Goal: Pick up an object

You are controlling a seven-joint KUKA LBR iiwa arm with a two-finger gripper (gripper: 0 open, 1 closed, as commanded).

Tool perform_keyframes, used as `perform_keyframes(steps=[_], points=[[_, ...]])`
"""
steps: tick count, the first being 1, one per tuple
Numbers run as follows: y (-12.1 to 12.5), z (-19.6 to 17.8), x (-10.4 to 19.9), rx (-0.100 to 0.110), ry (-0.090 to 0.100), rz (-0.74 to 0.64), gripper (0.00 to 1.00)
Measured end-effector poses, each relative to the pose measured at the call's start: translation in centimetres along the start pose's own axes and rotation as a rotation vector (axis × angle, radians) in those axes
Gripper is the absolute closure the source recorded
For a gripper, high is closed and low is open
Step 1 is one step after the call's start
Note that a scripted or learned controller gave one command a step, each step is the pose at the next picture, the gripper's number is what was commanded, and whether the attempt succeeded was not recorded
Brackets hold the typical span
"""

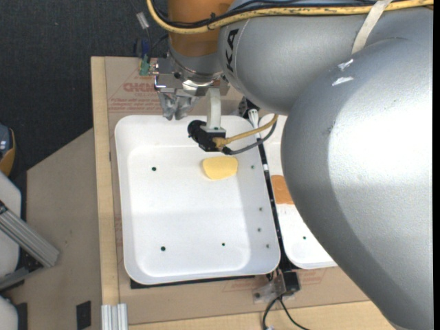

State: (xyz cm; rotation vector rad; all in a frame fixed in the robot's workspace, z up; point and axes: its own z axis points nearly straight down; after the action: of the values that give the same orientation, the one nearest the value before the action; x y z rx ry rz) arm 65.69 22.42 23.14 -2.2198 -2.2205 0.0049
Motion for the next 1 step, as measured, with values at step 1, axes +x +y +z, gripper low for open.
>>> perform_keyframes(steps=[1], points=[[0.07, -1.14, 0.03, -0.004, 0.001, 0.000, 1.00]])
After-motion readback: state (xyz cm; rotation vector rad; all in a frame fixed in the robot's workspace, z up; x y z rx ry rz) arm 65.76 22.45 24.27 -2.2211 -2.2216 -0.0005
